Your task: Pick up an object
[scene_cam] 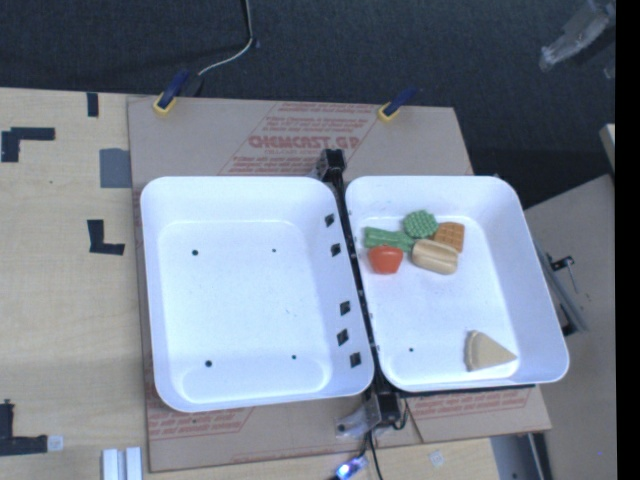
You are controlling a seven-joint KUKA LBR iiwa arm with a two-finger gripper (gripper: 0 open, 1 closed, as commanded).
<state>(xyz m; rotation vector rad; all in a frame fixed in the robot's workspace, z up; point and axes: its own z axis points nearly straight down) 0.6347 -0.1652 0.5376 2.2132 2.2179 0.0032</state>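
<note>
Two white bins sit side by side on the tabletop [60,268]. The left bin [160,203] offers us nothing to grasp, so the step in hand is a reach into the right bin [510,203].

Six toy food pieces lie there. Five bunch together near its far left part: a green stalk [383,237] touching a red tomato-like piece [386,260] just below it, then a round knobbly green piece [421,224], a tan bread roll [435,257] and an orange waffle-like square [450,236], all pressed close to one another. The sixth, a tan wedge [487,351], lies well apart from them, near the bin's near right corner.

We judge the wedge the cleaner target, since nothing crowds it. It looks pale and smooth, with a rounded back and a pointed end, lying flat on the bin floor. The sloping bin wall is close beside it, so we would come straight down and close across its narrower width, keeping off the rim. In the cluster, the roll looks the best pick, though neighbours could be nudged or caught along with it.

Farthest right, the arm [578,33] appears as a grey blur high beyond the bins, well apart from every piece. We cannot tell whether its jaws are open or closed, and we see nothing held in them.
</note>
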